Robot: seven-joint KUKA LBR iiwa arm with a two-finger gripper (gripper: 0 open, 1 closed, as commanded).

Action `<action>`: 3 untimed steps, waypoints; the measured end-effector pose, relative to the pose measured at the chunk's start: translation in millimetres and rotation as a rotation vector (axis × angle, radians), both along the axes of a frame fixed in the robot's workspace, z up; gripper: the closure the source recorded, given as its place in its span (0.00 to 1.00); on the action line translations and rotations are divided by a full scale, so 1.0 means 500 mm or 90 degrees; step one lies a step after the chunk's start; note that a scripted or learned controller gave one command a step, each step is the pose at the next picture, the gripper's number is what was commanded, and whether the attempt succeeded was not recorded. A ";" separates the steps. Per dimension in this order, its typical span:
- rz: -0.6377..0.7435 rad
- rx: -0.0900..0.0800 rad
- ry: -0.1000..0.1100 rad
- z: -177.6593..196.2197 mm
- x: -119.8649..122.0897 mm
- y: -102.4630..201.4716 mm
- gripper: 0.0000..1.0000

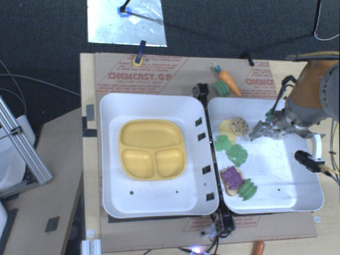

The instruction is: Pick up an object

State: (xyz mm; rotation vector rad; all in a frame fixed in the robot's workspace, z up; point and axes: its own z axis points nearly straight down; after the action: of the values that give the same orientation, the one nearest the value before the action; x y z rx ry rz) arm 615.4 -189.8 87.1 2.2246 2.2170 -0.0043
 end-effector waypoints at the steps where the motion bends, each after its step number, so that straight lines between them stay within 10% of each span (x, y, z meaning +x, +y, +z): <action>1: 0.009 0.003 -0.001 -0.003 -0.012 0.195 0.00; 2: 0.000 0.002 0.003 -0.007 -0.170 0.159 0.00; 3: 0.003 0.001 -0.003 0.016 -0.160 0.161 1.00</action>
State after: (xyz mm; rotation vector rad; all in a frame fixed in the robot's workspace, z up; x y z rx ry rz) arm 535.2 -109.1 95.2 2.2177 2.2208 0.0040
